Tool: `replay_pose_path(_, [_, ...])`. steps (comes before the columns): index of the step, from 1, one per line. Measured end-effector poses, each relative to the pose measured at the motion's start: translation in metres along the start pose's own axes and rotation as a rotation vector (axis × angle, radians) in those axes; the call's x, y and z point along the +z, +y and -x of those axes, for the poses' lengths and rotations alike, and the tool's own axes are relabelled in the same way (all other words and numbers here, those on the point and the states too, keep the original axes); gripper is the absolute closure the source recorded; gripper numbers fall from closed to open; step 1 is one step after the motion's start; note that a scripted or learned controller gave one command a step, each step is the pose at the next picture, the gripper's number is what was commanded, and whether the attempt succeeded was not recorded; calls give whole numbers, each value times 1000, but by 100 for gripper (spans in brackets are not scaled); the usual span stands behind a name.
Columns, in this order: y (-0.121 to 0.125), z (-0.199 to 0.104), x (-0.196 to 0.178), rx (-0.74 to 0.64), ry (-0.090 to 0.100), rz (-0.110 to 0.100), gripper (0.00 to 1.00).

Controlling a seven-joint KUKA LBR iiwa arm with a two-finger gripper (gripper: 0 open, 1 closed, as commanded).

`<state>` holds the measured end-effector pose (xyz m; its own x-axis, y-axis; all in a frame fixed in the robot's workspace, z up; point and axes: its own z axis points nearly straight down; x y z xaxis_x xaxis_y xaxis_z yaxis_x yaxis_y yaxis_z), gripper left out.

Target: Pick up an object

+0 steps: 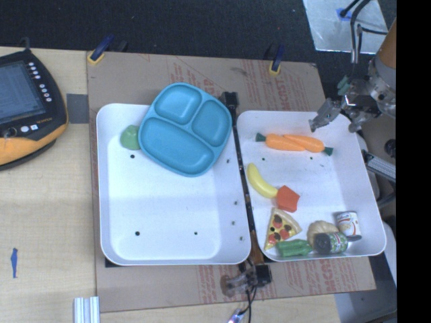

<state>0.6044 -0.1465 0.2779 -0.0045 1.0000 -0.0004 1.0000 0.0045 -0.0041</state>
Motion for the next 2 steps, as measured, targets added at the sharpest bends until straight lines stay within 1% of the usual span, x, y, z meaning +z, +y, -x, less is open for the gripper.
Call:
replay_pose_path(1, [-45,-36,144,0,1,-4,0])
replay_pose_path(2, [-106,-16,187,-1,1,-1,0])
